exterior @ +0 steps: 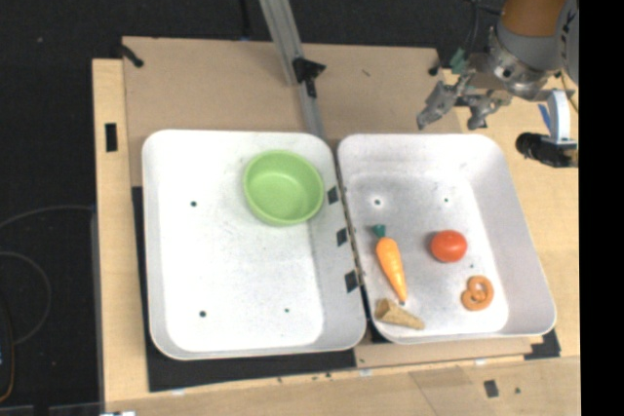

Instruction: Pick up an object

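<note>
My gripper (454, 115) hangs above the far edge of the right bin (507, 170), its two fingers spread open with nothing between them. Well in front of it, in the right bin, lie a red tomato (448, 245), an orange carrot (391, 267) with a green top, a small brown pretzel-like ring (478, 292) and a tan crumbly piece (398, 314) near the front edge. In the left bin (175, 239) a green bowl (283, 187) sits upright near the far right corner.
A grey metal post (278, 15) rises slantwise from behind the seam between the bins. Both bins rest on a tan board (195, 83) over a dark floor.
</note>
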